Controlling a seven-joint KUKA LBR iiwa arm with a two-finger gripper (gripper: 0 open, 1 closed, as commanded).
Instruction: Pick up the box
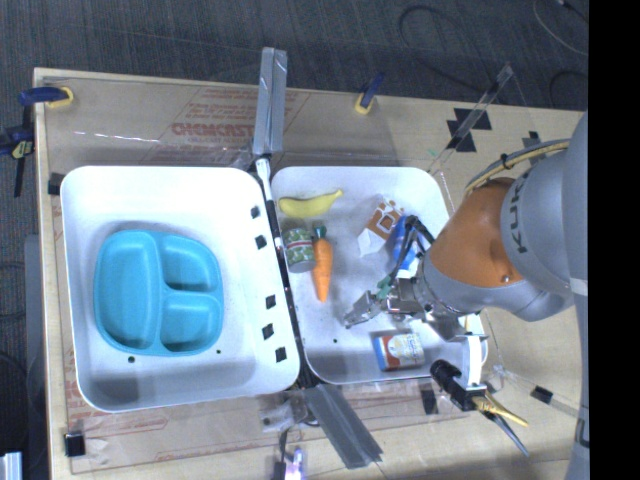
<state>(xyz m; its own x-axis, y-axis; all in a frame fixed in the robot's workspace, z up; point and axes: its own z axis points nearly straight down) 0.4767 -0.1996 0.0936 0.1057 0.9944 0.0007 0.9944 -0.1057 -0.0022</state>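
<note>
**Inspector:** Where was the box [403, 349] at the time of observation?

**Assistant:** It lay flat on the floor of the right bin [352, 363], near that bin's front wall, with its red and white label facing up.

**Inspector:** And the gripper [362, 310]?

**Assistant:** It hung low over the right bin, just beside the box on its upper left. The fingers stood apart, with nothing between them. The box was not held.

**Inspector:** The arm?

**Assistant:** The arm [540, 233] reached in from the right, its orange band [475, 243] above the wrist sitting over the bin's right wall.

**Inspector:** Other contents of that bin?

**Assistant:** A banana [309, 204] near the back wall, a small can [298, 247] below it, and a carrot [321, 267] just beside the can, lengthwise. A small packet [383, 220] lay further right, close to the arm's blue cabling.

**Inspector:** The left bin [80, 193]?

**Assistant:** It held a blue divided tray [156, 290], resting flat near the middle.
</note>
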